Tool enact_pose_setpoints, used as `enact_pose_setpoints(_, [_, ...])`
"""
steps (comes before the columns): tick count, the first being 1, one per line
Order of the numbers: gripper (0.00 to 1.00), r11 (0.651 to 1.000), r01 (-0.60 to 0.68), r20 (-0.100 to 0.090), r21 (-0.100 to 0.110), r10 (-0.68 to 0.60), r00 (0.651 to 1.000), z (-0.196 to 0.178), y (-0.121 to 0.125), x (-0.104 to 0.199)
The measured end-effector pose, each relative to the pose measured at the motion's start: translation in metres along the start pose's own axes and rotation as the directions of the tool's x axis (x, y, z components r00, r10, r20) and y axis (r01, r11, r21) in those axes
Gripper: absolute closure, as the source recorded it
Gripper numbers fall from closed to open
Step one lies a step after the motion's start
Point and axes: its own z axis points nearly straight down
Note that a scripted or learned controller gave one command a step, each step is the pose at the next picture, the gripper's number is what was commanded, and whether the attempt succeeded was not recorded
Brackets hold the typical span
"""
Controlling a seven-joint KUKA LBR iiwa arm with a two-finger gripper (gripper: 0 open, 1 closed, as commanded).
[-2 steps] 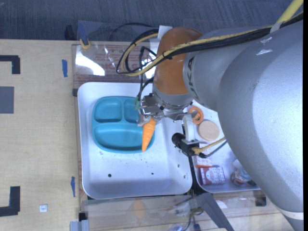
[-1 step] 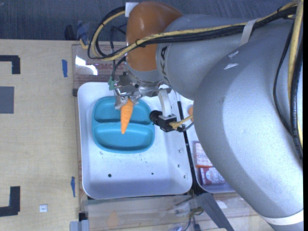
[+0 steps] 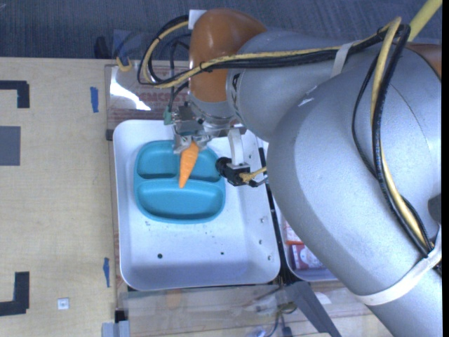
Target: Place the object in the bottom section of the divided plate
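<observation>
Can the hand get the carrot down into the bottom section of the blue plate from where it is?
Probably yes. The hand holds the carrot by its top, right above the plate, and the bottom section lies bare below the tip.

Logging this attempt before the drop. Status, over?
Gripper shut on carrot, above blue divided plate. Carrot tip over the divider, bottom section just below. Nothing in the way.

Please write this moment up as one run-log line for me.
arm: over left bin | gripper: shut on carrot | carrot: hanging tip-down above blue divided plate | placement: not yet done
</observation>
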Motion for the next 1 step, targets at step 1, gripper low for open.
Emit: enact_pose_setpoints(1, [0.00,1.000,0.002,-0.002,-0.005,-0.002,1.000,-0.0036,0.0013,0.0017])
